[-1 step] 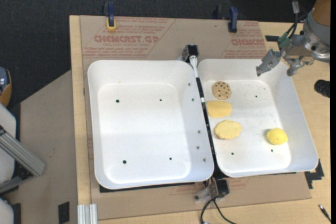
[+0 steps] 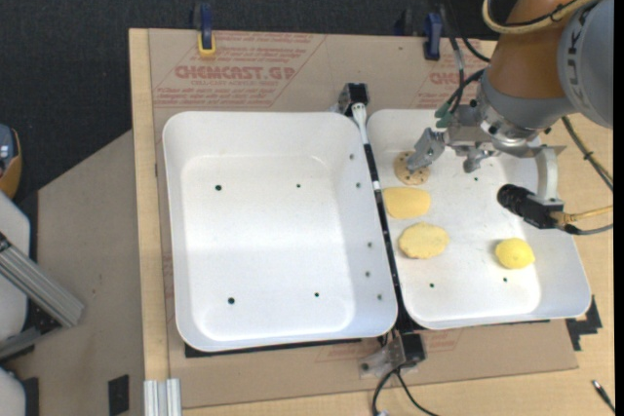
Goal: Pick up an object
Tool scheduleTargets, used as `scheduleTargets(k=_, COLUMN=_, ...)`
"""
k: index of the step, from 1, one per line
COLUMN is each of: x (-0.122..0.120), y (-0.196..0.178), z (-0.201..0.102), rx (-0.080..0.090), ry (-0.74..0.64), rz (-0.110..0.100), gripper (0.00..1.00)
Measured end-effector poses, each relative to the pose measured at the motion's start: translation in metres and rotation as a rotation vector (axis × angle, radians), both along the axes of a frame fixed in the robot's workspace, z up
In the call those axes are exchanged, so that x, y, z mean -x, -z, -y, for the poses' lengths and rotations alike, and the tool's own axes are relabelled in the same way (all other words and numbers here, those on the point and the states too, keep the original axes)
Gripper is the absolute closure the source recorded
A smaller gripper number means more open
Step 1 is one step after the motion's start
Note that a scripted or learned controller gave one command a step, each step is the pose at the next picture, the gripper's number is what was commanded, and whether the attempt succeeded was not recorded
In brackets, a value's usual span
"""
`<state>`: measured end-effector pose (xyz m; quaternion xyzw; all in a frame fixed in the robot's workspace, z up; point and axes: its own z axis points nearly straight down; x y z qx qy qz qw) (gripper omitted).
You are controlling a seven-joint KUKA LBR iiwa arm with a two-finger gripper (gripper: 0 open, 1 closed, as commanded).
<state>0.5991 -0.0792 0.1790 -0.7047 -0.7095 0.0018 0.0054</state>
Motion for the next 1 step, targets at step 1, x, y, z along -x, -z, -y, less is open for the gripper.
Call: scheduleTargets(k=1, x=-0.0159, y=0.0996, z=0.0174, rx=0.004, ry=0.009, rz=0.006, gripper=0.0)
